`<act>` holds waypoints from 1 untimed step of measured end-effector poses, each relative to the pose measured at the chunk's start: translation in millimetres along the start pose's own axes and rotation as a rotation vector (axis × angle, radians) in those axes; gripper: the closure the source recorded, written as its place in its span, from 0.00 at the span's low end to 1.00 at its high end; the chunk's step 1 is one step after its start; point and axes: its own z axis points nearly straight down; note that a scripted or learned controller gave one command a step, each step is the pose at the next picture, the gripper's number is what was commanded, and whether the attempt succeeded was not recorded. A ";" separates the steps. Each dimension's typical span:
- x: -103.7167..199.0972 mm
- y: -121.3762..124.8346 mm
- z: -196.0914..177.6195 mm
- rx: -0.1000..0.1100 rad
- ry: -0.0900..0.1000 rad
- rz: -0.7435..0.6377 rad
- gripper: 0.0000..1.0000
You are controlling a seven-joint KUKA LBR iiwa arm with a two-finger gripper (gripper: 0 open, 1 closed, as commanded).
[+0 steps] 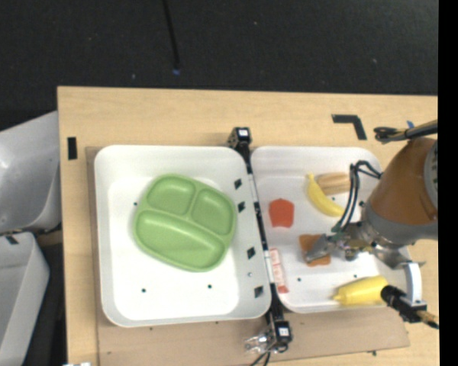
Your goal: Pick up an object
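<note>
A pale wood-grain bench [175, 113] is seen under two smooth, glossy white plastic bins [107, 227], with a matt green plastic plate [185, 222] inside one.

2 white bins [114, 204], a light green plate [185, 221] in the left one, and in the right a yellow banana [320, 197], red-orange block [282, 213], brownish piece [314, 248].

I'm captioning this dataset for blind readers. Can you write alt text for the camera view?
A grey and orange robot arm reaches into the right white bin, its gripper at a small brown object among a yellow banana, red piece and yellow bottle-like item. The left white bin holds a green divided plate.
</note>
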 end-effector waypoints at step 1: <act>-1.1 -0.2 7.0 -0.003 0.000 0.003 0.00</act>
